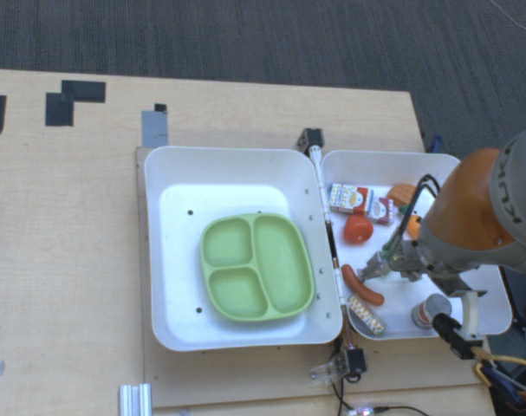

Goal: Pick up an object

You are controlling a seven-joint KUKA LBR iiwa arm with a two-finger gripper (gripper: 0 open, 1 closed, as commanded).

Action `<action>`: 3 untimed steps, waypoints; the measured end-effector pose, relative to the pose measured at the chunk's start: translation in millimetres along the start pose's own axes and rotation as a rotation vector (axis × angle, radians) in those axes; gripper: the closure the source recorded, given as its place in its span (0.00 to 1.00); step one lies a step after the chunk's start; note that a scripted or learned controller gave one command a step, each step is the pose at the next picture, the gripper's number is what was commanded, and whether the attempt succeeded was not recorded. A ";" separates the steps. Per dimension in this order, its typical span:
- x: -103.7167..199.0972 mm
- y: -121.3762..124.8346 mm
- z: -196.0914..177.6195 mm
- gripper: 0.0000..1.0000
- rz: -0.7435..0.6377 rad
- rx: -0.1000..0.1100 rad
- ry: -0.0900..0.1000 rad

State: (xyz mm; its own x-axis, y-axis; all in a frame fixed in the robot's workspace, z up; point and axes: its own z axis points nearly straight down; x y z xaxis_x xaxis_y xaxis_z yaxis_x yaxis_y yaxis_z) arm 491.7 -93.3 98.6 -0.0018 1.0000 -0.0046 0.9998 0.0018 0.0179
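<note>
Left bin [172,232]: green plate [257,267] with three compartments. Right bin [496,315]: sausage [362,286] near the left wall, tomato [358,229] and carton [349,198] above it, can [425,312] toward the front. Gripper [377,267], just beside the sausage; finger opening cannot be told.

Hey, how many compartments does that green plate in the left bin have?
3. The green divided plate has one long compartment along its right side and two smaller ones on its left, one upper, one lower.
</note>
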 end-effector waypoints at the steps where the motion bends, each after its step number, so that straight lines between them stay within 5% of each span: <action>1: 5.8 -1.7 9.5 0.00 0.004 0.003 -0.003; 3: 6.0 -1.7 9.6 0.00 0.006 0.003 -0.003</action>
State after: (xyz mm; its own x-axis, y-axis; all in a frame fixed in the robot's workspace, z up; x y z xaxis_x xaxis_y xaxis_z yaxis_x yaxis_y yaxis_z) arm 490.2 -87.3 88.9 0.0040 1.0000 -0.0078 0.9999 -0.0039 0.0152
